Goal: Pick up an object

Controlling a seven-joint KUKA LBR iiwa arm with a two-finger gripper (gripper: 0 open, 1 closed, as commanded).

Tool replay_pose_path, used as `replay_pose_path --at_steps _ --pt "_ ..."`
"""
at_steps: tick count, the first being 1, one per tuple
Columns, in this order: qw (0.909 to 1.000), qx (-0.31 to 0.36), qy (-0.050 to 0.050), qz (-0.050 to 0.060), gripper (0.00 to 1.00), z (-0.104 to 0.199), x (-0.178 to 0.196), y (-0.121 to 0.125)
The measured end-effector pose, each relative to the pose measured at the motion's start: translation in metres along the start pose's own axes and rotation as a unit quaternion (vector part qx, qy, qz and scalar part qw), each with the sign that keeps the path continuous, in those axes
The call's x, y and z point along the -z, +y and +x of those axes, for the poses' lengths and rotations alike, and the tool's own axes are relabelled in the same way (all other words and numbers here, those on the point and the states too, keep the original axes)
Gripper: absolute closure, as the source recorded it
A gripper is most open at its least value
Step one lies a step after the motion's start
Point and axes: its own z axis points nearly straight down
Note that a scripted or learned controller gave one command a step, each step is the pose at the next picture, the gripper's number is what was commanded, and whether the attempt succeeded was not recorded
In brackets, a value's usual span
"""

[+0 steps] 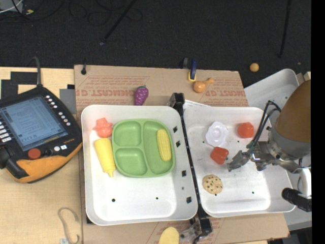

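The right bin [256, 200] holds a red block [219, 155], a second red piece [245, 130], a white crumpled cup-like object [217, 134] and a brown cookie [213, 184]. My gripper [239, 159] reaches in from the right and hovers low over the bin floor, just right of the red block and apart from it. Its dark fingers stand open with nothing between them. The cookie lies below and to the left of the gripper.
The left bin [132, 202] carries a green divided plate [142, 149] with a corn cob [163, 144], a yellow piece [105, 155] and a pink piece [103, 127]. A tablet pendant [33, 131] lies at the far left. A purple toy [141, 94] and an orange toy [201, 85] rest on the cardboard behind the bins.
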Motion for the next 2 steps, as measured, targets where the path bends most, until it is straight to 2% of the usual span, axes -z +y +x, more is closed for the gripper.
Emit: replay_pose_path --at_steps 2 --pt "1.0000 -0.001 0.000 -0.003 0.00 -0.005 -0.099 -0.002"
